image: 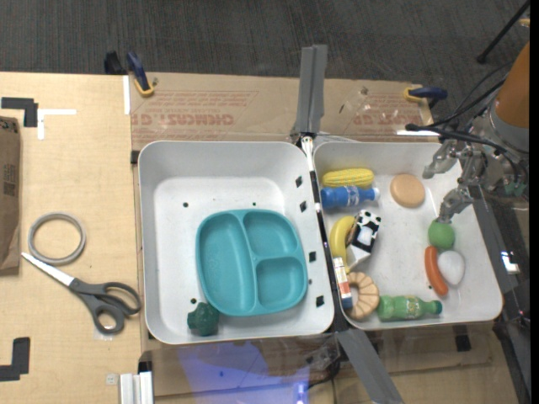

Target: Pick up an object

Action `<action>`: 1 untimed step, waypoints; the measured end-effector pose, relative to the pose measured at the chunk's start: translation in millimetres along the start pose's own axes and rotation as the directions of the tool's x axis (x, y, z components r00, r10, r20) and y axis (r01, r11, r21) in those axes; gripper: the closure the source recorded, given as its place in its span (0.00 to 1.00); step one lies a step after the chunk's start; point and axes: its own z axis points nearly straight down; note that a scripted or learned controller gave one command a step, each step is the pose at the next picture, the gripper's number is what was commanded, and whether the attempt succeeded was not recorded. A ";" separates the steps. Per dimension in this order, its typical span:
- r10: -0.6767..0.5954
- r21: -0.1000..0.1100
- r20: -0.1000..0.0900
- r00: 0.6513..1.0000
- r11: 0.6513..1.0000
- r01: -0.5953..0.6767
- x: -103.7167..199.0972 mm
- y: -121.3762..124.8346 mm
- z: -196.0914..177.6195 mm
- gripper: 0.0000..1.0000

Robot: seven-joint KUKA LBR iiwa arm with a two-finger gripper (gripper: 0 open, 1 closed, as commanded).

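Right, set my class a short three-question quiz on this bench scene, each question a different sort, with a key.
1. True or false: the teal divided plate lies in the left bin.
2. What lies directly above the blue bottle in the right bin? A) corn cob B) green bottle C) scissors
3. Fill in: the tape roll lies on the bench, ____ of the left bin.

Key: 1 true; 2 A; 3 left.
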 end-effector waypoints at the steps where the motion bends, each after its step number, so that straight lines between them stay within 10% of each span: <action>1: 0.078 0.001 0.000 0.997 0.997 -0.078 48.5 -13.5 93.1 0.00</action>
